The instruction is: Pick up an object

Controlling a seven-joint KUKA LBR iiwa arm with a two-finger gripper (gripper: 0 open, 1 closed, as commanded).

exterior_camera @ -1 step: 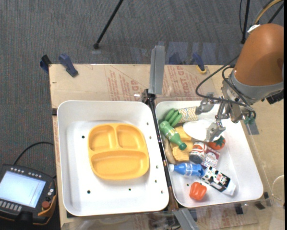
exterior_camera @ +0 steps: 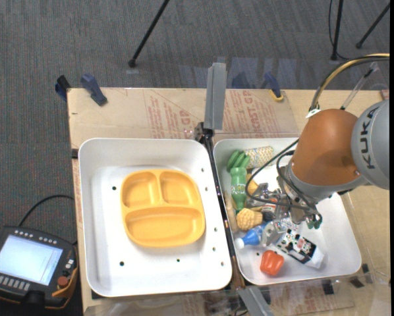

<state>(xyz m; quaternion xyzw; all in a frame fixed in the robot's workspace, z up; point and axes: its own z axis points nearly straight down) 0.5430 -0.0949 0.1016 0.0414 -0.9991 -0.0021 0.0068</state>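
Surface (exterior_camera: pixel 144 110): brown board on grey carpet, tripod legs beyond, a pendant (exterior_camera: pixel 29 265) near left. Left bin (exterior_camera: pixel 91 176): I log one yellow divided tray (exterior_camera: pixel 163 207), centred. Right bin (exterior_camera: pixel 345 242): crowded; green bottle (exterior_camera: pixel 238 176) and corn cob (exterior_camera: pixel 259 155) far left, yellow toy (exterior_camera: pixel 248 218), blue bottle (exterior_camera: pixel 256 236), red pepper (exterior_camera: pixel 271 263) and white tube (exterior_camera: pixel 302 247) nearer. End effector (exterior_camera: pixel 284 210) sits low among these, just right of the yellow toy; I cannot tell its state, the arm's orange band (exterior_camera: pixel 325 153) crowding the spot.
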